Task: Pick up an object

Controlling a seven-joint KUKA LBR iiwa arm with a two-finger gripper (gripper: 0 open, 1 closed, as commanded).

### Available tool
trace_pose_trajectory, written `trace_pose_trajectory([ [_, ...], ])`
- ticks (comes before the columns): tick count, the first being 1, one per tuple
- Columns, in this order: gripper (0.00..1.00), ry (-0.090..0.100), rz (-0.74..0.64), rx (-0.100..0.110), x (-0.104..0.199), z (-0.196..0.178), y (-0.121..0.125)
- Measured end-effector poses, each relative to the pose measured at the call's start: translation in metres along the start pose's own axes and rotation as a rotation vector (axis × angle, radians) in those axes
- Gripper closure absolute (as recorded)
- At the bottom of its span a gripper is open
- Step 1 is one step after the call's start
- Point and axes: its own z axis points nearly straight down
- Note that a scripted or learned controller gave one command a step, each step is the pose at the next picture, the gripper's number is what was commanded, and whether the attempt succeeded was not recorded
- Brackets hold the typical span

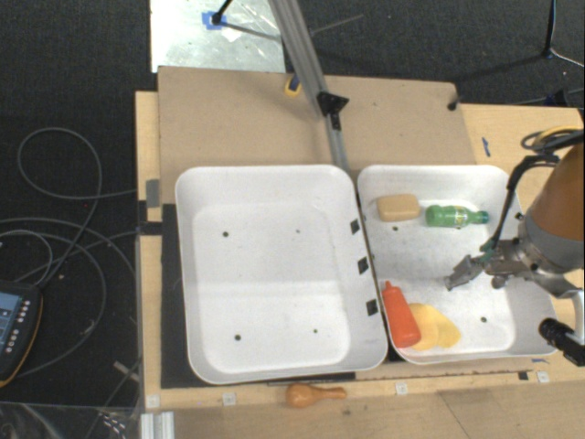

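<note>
The right bin point(494, 183) holds a tan block point(398, 208) and a green bottle point(454, 216) at its far side. A red bottle point(398, 314) and a yellow object point(436, 326) lie together near its front-left corner. My gripper point(477, 277) hangs over the middle-right of this bin, reaching in from the right. It is open, with nothing between its fingers. It is below the green bottle in the view and up and to the right of the yellow object, apart from both.
The left bin point(196, 245) stands beside the right one, with black clips along their shared edge. A brown pear-shaped object point(315, 393) lies on the bench in front of the bins. A grey pole point(306, 58) slants over the bench's far side.
</note>
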Motion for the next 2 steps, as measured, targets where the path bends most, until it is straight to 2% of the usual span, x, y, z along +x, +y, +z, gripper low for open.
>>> trace_pose_trajectory([
  [1,0.00,0.000,0.001,0.000,-0.008,0.058,-0.004],
  [2,0.00,-0.001,0.000,-0.004,-0.008,0.074,-0.004],
])
